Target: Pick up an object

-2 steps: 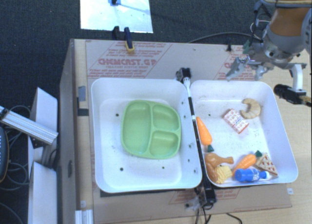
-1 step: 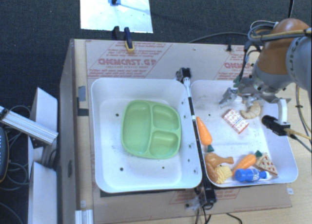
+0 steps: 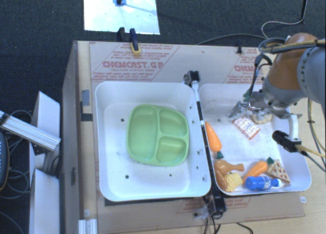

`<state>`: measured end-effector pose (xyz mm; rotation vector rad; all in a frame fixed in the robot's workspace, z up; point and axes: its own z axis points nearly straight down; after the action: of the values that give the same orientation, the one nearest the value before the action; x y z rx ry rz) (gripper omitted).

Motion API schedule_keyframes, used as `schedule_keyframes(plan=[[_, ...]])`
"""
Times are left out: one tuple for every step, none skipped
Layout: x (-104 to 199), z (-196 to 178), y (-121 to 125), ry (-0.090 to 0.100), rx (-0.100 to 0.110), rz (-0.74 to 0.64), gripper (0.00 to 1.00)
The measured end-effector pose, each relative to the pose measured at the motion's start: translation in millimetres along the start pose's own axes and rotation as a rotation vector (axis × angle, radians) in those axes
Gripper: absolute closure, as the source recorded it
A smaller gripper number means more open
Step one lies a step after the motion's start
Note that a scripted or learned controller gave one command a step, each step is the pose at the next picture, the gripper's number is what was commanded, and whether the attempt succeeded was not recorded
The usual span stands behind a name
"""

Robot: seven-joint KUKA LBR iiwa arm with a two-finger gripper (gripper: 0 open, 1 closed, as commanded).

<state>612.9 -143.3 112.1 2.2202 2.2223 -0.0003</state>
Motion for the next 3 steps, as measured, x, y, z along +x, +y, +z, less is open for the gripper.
schedule_keyframes(plan=[[-21.0,-12.1,-25.5,0.000,-0.001,0.000,0.00],[-36.0,28.1,-30.4,0.000,0.000,0.000,0.00],[-35.8,17.1,-29.1,0.000,-0.003,-0.001,1.00]])
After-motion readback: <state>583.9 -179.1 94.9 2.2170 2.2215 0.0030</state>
